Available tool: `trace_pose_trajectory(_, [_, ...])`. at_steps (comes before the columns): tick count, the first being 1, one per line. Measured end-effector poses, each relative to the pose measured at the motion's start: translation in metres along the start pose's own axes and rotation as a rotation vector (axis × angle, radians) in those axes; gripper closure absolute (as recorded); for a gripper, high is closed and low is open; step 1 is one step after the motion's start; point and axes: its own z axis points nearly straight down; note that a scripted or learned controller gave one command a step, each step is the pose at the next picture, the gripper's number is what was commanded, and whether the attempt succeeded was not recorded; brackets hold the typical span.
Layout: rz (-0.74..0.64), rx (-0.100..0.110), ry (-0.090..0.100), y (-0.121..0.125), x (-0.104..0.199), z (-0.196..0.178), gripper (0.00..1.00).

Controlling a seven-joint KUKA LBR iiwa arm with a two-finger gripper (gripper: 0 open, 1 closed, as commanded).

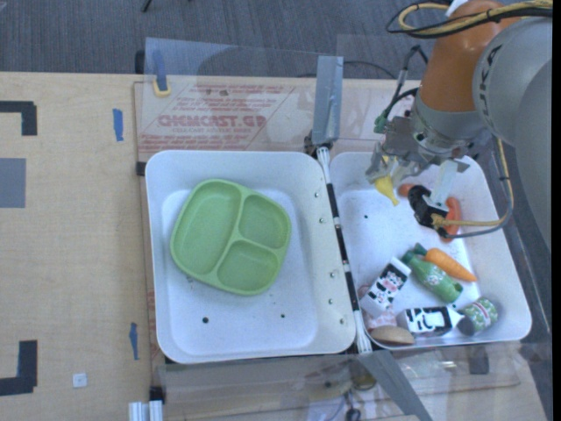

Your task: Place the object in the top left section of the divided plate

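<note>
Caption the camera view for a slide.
Gripper over the right bin beside a yellow object; green divided plate waits left.

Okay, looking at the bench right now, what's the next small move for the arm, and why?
Probably carry the tool leftward toward the green divided plate in the left white bin. The tool sits over the right white bin with a small yellow object at its tip, though a firm hold is unclear, and the plate's sections look bare.

Red print runs across the clear panel point(215, 119) at twelve o'clock of the left bin point(166, 261). It is too blurred to read for certain.
</note>
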Motion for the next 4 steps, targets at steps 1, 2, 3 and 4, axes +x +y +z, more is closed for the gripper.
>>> trace_pose_trajectory(1, [-0.074, 0.003, 0.002, -0.022, 0.068, 0.000, 1.00])
trace_pose_trajectory(2, [-0.014, -0.004, 0.001, 0.013, 0.044, -0.026, 1.00])
trace_pose_trajectory(3, [0.225, -0.002, 0.000, 0.021, -0.001, -0.140, 1.00])
trace_pose_trajectory(4, [0.237, 0.002, 0.001, -0.002, 0.038, -0.065, 1.00])
